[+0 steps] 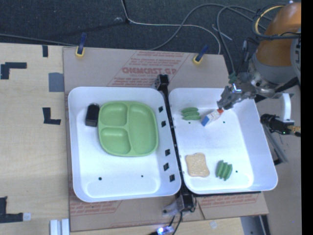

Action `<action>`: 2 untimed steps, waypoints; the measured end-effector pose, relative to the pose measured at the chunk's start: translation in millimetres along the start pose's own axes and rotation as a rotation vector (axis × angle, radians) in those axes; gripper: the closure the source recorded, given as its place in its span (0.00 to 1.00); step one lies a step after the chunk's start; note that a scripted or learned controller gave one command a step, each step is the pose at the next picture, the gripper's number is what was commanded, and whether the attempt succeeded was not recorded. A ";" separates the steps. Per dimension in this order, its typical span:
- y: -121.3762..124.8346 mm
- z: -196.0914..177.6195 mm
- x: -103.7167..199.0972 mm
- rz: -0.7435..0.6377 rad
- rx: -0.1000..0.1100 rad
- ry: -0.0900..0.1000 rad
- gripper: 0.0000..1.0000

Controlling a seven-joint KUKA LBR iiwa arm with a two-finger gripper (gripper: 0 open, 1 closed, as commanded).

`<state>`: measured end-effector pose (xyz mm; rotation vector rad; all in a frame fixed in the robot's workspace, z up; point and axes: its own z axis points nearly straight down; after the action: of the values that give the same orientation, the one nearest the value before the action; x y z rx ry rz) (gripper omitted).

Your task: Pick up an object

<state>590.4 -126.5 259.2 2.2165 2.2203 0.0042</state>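
2 shallow white bins sit side by side on a brown cardboard sheet (pixel 146 67) in the middle of the frame. The left bin (pixel 83 180) holds a pale green plastic tray with 3 compartments (pixel 129 129) and, touching its left edge, a small black block (pixel 92 115).

The right bin (pixel 254 175) holds 4 things: a ribbed green pod (pixel 190 113) near its upper left corner, a small blue, white and red piece (pixel 211 117) just right of that pod, a tan toast-shaped slab (pixel 197 165) at the lower left, and a darker green ribbed pod (pixel 224 170) just right of the slab.

The grey 2-finger gripper (pixel 226 103) reaches in from the upper right of the frame, its tip just above and right of the blue, white and red piece. Whether it grips that piece cannot be made out.
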 end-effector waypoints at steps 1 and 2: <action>-13.6 10.2 41.1 -0.002 0.007 0.002 1.00; -31.7 25.5 91.7 -0.003 0.008 0.002 1.00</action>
<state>558.7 -34.9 233.5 2.2178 2.2292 -0.0030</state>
